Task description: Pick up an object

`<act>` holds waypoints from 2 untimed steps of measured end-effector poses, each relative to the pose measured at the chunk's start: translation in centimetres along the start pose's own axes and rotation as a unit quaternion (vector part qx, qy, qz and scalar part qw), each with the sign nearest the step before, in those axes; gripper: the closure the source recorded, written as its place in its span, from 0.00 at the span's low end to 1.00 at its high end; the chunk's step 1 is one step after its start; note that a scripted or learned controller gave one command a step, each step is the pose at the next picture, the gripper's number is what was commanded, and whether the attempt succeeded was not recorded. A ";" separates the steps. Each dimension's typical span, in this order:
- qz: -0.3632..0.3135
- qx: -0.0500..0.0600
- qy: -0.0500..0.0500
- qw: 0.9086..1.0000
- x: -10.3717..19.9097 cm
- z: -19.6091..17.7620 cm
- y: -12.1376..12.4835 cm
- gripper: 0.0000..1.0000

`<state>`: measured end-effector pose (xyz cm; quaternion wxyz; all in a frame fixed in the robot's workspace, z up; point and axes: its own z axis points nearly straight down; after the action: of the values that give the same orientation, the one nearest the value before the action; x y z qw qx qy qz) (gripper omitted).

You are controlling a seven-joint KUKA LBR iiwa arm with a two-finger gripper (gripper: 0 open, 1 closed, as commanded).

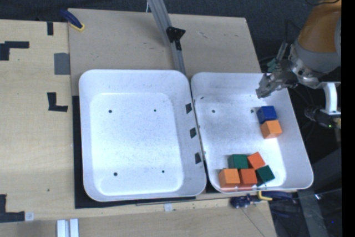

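A: Where is the claw (265, 90)?

B: In the camera view it hangs over the far right part of the right bin (222, 119), on the grey arm (319, 44) that comes in from the right. How far open it is I cannot tell (it shows as a small dark shape), and I see no block in it.

A: What lies closest to it?

B: A blue block (267, 113), just nearer than the claw and apart from it. An orange block (271, 129) sits touching the blue one on its near side.

A: And the rest, counted?

B: A cluster at the near edge of the same bin: three orange blocks (229, 176) and two green blocks (239, 161), packed together. That makes seven in all: one blue, four orange, two green.

A: And the left bin (89, 136)?

B: It sits beside the right one on the counter (33, 119), their edges touching.
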<state>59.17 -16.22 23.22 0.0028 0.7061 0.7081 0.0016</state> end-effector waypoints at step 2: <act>-0.002 0.003 0.002 1.000 5.4 -5.4 -0.3 1.00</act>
<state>58.84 -10.82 28.62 -0.0007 0.7049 0.7093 0.0002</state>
